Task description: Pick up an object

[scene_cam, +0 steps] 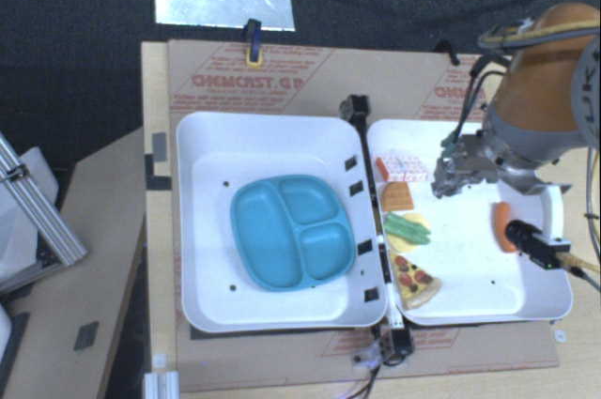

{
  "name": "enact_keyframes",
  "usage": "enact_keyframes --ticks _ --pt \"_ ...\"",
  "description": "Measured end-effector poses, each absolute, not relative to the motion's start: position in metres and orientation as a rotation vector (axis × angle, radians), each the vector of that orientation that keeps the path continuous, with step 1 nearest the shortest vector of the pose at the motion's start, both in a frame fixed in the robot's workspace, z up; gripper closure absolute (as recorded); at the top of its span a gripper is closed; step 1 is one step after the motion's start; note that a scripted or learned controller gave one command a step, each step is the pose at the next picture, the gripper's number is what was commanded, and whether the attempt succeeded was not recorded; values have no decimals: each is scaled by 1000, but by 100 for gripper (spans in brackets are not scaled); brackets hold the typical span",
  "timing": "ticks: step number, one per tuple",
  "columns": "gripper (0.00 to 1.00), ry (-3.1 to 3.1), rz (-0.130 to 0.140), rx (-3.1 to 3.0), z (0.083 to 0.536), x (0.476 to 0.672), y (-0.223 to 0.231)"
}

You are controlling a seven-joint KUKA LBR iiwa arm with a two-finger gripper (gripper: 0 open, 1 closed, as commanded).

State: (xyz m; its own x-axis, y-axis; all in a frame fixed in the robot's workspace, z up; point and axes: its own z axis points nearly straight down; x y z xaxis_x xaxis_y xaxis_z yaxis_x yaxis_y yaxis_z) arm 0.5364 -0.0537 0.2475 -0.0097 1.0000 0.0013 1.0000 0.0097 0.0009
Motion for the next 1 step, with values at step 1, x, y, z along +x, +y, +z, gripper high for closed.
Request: enact_keyframes --ticks 1 --pt "100 -2233 -4 -2209 252 542 0"
